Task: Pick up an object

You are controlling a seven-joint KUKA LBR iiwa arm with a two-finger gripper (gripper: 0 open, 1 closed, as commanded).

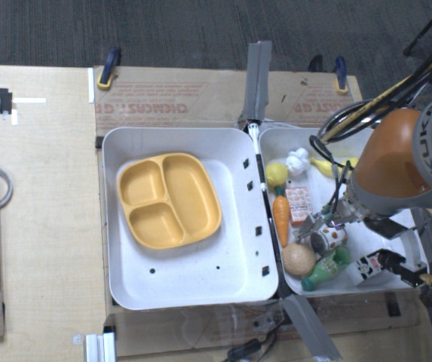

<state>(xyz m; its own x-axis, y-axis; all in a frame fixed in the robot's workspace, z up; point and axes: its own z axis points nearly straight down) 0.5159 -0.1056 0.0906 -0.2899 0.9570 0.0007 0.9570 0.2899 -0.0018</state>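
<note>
We are judging the small cup under the claw light, stiff and slippery, best pinched across its rim, though we cannot tell the claw's state.

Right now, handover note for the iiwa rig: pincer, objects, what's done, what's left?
Pincer: low in the right bin, down among the toys; finger state unreadable from this angle.
Objects: carrot, yellow lemon-like ball, tan ball, green bottle and a small printed can sit clustered in the right bin's left half. The pincer is over the can.
Left bin holds a yellow divided tray.
Done: approach into the pile.
Left: nothing visibly lifted; confirm a grasp, then raise.
</note>
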